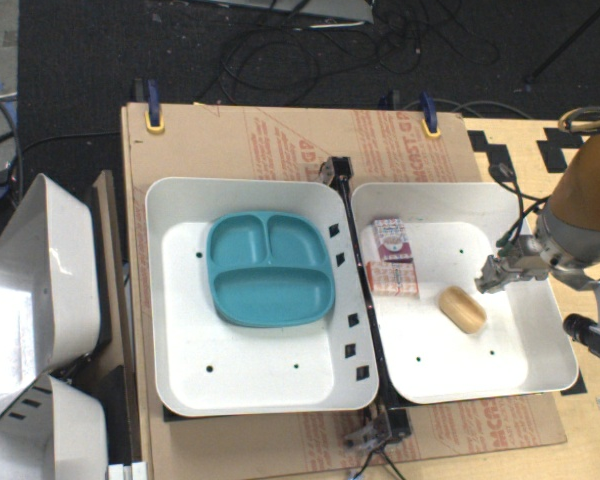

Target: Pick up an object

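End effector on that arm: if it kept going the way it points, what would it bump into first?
Probably the tan block, lying just down-left of the end effector in the right bin; height is hard to judge from above.

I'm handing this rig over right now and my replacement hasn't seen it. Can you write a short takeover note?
Gripper: low over the right bin, right of the tan block; nothing seen between its fingers.
Right bin: tan block mid-bin, small printed box near the left wall.
Left bin: teal divided plate, lying flat.
Done: no object lifted yet.
Left: grasp one object, probably the tan block as the nearest, and raise it.
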You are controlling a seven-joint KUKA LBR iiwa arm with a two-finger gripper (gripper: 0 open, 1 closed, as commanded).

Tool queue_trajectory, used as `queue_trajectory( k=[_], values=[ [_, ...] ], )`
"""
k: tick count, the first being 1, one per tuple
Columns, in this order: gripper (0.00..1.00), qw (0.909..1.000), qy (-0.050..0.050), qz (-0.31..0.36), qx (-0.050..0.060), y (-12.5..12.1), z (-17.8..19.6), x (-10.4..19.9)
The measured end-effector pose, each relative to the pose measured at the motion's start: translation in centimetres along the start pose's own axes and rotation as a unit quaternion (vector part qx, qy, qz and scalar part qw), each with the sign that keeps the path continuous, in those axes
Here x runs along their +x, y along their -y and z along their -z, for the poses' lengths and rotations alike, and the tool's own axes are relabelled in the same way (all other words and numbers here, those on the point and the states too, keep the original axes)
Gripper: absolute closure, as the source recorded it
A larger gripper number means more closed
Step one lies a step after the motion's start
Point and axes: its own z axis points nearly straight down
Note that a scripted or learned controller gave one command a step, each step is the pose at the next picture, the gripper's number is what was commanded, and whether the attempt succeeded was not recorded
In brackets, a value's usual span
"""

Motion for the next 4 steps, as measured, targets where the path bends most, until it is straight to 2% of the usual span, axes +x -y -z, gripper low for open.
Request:
queue_trajectory(
  k=[2, 3, 4],
  values=[
    [1.00, 1.0000, 0.001, 0.002, -0.003, -0.5, 9.6, 0.2],
    [1.00, 1.0000, -0.001, 0.005, 0.000, -0.9, 9.6, 6.2],
    [1.00, 1.0000, -0.001, 0.004, 0.001, -0.9, 9.8, 10.8]
  ],
)
